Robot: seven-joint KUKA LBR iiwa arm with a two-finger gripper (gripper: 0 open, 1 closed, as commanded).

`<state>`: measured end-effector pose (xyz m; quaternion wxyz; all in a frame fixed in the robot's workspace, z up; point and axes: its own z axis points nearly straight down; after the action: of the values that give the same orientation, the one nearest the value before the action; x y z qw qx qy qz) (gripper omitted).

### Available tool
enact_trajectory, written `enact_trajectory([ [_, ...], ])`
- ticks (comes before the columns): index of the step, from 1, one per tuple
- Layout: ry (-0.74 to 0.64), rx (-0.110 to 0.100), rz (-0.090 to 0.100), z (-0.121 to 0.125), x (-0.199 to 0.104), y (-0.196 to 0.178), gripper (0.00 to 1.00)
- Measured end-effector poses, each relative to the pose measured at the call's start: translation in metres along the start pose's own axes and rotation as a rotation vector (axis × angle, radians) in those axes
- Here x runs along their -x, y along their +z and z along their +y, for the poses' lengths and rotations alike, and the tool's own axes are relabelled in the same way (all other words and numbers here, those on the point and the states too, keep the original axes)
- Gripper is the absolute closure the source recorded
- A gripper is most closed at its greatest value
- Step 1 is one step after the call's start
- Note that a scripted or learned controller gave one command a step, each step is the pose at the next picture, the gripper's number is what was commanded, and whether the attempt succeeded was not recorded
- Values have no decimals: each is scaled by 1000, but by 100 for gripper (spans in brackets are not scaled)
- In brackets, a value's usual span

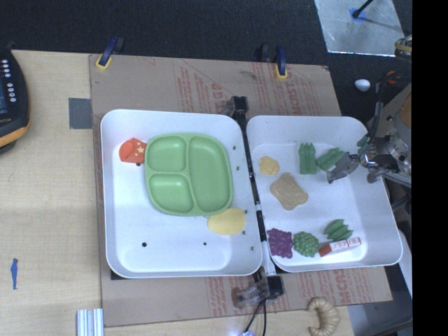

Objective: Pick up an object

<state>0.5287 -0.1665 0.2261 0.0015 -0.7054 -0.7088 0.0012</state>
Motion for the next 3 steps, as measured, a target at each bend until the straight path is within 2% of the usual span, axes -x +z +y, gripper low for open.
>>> enact_trajectory([
  [1, -5, 0, -2, 68, 5, 68, 0],
  [2, -6, 3, -2, 127, -28, 137, 0],
  [3, 4, 4, -3, 128, 14, 133, 0],
])
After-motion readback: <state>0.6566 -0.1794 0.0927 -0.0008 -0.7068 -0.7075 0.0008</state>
